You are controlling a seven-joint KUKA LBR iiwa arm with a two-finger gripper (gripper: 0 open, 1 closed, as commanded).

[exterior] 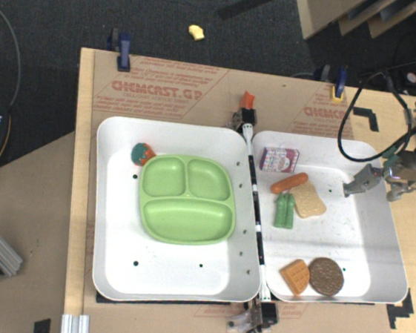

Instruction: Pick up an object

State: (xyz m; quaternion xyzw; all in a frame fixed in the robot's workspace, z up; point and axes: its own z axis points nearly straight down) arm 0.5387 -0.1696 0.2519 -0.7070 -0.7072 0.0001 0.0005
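Hovering over the right bin (378,241), the gripper (358,184) touches nothing (finger spread: I cannot tell).

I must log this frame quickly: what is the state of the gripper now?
Gripper: over the right bin's far right part, nothing seen in it; open or closed cannot be told.

Grey metal gripper (361,182) at the frame's right, ending in a flat, angular grey finger (358,184) with a lighter, slightly shiny face. Behind it, a bulkier wrist block (411,175) in grey and silver, built of stacked rounded housings. Small green spot on its side. Thin black cable (354,104) looping over from above, curving down beside the wrist. Further detail too blurred to tell.
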